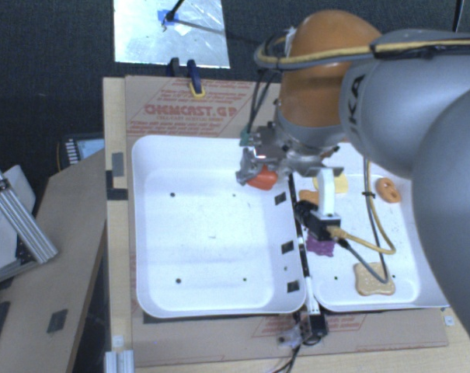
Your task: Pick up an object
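Orange object [261,179] sits at the gripper [254,169], over the right edge of the left bin [203,239] close to the divider between bins. It appears to be pinched between the metal fingers [247,165], which close against its upper left side; the grasp is partly hidden by the wrist, so contact on the far side is not confirmed. Whether the object is lifted clear of the bin floor cannot be judged from this angle.

Arm [405,92] enters from the right, orange band above the wrist, covering much of the right bin [402,286]. In the right bin: purple piece [320,247] near the divider, tan toast-shaped piece [373,280] toward the front, small orange ring [388,189] by the arm, yellow piece [339,183] partly behind a white tag. Cables trail across this bin.
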Available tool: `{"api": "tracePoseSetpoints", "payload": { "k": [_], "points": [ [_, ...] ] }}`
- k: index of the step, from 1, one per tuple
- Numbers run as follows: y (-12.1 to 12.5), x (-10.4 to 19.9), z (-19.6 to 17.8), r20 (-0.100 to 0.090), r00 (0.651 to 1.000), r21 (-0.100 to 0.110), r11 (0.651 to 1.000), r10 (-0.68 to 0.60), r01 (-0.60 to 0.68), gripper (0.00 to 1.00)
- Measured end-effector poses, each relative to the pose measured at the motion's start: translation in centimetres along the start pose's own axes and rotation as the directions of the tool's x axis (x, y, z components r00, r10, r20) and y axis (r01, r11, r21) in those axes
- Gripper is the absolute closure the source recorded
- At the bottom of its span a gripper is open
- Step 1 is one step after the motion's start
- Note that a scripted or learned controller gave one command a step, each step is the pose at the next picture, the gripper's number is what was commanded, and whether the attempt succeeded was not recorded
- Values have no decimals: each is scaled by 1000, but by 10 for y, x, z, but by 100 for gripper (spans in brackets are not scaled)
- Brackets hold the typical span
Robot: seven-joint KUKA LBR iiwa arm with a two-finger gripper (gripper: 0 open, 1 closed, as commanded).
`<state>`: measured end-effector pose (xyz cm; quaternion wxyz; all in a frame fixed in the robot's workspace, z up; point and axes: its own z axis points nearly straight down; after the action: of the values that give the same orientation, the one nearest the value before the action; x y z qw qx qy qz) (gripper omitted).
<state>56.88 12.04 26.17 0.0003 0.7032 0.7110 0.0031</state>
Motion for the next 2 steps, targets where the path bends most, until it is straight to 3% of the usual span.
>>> {"api": "tracePoseSetpoints", "payload": {
  "k": [1,2],
  "points": [
    [-51,25,-202,-4,1000,-15,1000,3,-3,100],
    [-68,94,-235,-1,1000,0,1000,-1,1,100]
  ]
}}
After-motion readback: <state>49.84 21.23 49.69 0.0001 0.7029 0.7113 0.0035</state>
